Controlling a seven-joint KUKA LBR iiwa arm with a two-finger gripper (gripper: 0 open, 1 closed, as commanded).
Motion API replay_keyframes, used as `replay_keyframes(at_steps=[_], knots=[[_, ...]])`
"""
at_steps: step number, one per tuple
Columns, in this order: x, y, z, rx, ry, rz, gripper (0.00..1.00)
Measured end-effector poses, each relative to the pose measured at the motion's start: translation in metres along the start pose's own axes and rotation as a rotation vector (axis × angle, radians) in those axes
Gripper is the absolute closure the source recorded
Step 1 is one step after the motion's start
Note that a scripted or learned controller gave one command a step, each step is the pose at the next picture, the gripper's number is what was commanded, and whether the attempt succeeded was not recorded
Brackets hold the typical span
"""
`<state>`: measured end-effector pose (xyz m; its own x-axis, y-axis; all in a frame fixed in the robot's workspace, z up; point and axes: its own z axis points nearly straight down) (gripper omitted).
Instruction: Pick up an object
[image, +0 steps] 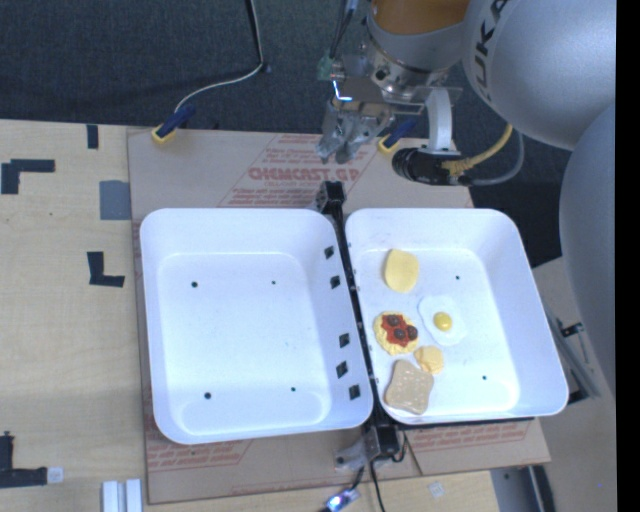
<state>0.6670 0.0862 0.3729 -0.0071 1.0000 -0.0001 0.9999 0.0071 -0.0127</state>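
Observation:
The right bin (500, 250) holds several toy foods. A yellow round piece (401, 270) lies near its far left. A fried egg (441, 321) sits right of a small pizza with red topping (396, 333). A small yellow chunk (429, 358) and a tan bread slice (408, 387) lie near the front. My gripper (345, 138) hangs high above the far end of the divider between the bins, well clear of the food, with nothing visible between its fingers.
The left bin (170, 240) lies beside the right one, both on a cardboard sheet (270, 180). A black clamp (331, 195) sits at the far end of the divider. Cables and a yellow-blue clip (172, 125) lie behind the bins.

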Motion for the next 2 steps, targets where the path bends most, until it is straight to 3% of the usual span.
replay_keyframes(at_steps=[1, 2], knots=[[0.004, -0.001, -0.173, -0.03, 0.002, 0.003, 1.0], [0.047, -0.059, -0.035, 0.005, -0.002, 0.001, 1.0]])
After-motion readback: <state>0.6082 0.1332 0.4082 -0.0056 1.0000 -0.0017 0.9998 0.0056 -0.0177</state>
